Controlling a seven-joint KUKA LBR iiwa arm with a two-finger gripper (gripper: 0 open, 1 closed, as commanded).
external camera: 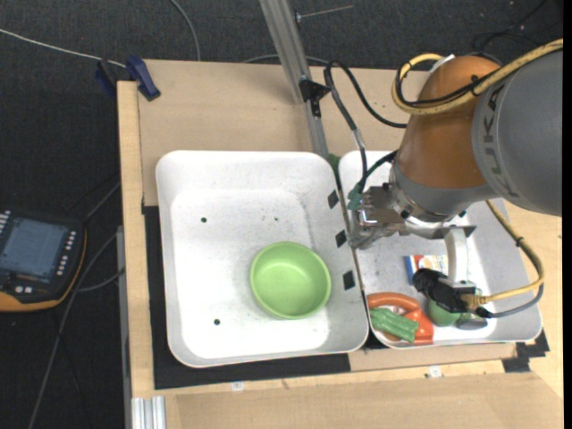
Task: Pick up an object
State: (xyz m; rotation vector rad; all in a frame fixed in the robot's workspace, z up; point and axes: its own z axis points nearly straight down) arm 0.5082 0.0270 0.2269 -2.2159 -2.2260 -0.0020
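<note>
**While I Hung at the Right Bin's Edge, the Objects Lay Apart From Me**

While my grey arm (527, 132), orange-banded above the wrist, stretched in from three o'clock, my fingers (362, 224) hung over the nine o'clock wall of the right bin (505, 266), just beside the left bin (179, 177). My own wrist covered much of them from above, so I could not tell whether they were open or closed.

A green bowl (289, 280) stood mouth up in the left bin, toward its five o'clock corner. It was at about eight o'clock from me and apart from me.

In the right bin, an orange and green object (398, 320) lay in the seven o'clock corner, close against the bin's six o'clock wall. A small box (427, 264) printed in blue, red and white lay on the bin floor at four o'clock from my fingers, near them but not touching. A dark green object (444, 314) sat just at three o'clock of the orange one, partly hidden.

Both bins rested on a pale wooden worktop (223, 105). A blue clamp (143, 77) gripped its eleven o'clock corner. A metal pole (286, 43) slanted down from twelve o'clock toward the gap between the bins. Off the worktop at nine o'clock, a handheld controller (36, 257) with a screen lay on the dark floor.
</note>
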